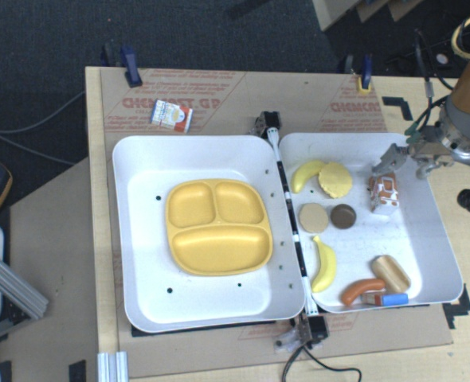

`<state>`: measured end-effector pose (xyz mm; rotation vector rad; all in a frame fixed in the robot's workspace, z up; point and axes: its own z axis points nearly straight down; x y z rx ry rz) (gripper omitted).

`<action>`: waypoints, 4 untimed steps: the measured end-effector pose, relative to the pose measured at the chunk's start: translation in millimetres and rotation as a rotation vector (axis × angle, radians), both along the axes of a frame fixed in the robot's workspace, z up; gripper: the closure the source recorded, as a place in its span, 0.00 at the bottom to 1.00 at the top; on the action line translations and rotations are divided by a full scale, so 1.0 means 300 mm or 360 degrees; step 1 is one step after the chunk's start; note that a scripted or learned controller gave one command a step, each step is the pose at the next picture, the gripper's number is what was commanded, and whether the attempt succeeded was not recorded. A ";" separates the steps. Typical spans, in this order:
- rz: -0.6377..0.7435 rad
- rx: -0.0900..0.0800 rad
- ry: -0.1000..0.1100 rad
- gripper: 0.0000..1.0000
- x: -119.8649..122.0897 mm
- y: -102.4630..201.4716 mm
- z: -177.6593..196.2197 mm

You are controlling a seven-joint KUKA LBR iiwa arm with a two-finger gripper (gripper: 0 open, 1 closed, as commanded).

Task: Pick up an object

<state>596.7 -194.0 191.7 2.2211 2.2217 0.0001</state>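
Cardboard-topped bench point(219, 86) is carrying both bins and the gripper point(401, 157) is hovering by the right bin's point(434, 237) far edge, grip state unclear, nothing lifted, small carton point(384, 193) sitting just beside it.

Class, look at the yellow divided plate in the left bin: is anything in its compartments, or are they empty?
Empty. All three compartments of the yellow plate show bare yellow surface; the food items lie in the right bin instead.

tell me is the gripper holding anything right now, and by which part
Nothing is held. The gripper hovers over the right bin, above the small carton, and no object sits between its fingers.
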 end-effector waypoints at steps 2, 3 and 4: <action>0.0005 0.0001 -0.0003 1.00 0.081 -0.093 -0.258; 0.0007 -0.0006 0.0032 1.00 0.219 0.186 -0.354; 0.0012 0.0001 -0.0020 1.00 0.209 0.399 0.004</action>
